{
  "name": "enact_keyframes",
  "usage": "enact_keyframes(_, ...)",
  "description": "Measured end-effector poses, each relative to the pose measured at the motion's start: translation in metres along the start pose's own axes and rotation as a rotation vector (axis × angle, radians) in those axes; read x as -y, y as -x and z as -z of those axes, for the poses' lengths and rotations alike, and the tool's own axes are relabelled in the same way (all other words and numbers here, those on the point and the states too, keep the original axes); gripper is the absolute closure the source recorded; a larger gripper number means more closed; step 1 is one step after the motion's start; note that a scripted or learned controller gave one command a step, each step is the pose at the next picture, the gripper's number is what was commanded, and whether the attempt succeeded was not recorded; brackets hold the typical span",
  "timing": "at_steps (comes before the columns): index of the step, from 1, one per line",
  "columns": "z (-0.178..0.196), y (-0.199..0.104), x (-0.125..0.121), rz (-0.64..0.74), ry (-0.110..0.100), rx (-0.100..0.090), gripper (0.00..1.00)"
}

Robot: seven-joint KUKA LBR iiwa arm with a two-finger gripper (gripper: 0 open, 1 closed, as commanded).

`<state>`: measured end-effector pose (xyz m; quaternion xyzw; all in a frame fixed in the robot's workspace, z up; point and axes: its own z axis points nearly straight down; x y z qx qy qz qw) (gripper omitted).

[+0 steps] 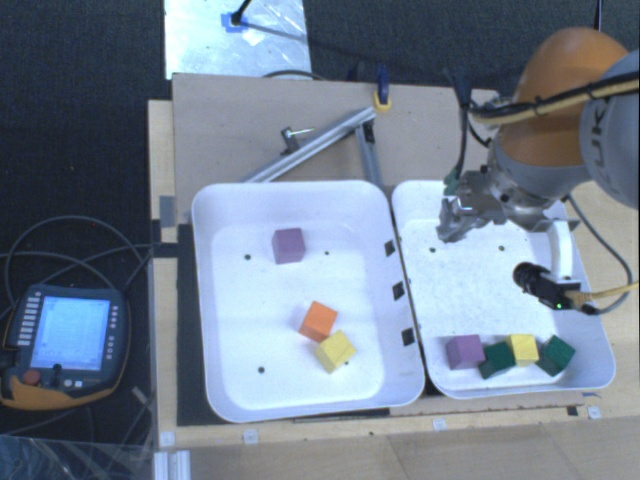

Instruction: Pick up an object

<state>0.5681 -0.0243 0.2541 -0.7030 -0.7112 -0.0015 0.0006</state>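
Note:
My gripper [452, 224] hangs over the far left part of the right bin [440, 268], above bare white floor. Nothing shows between its fingers. Along the near edge of that bin lie a purple cube [464, 351], a dark green cube [495, 358], a yellow cube [523, 348] and another green cube [556, 354]. The left bin [215, 268] holds a purple cube [288, 245] toward the back, plus an orange cube [318, 320] touching a yellow cube [335, 351] near the middle front.
A metal rod [310, 144] lies aslant on the brown board behind the bins. A black cable part [537, 283] hangs off the arm over the right bin. A teach pendant [62, 343] sits on the floor at left.

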Motion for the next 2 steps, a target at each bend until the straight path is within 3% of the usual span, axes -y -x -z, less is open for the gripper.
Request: enact_keyframes(2,-0.024,-0.107,0.038,0.000,-0.002,0.000,1.00)
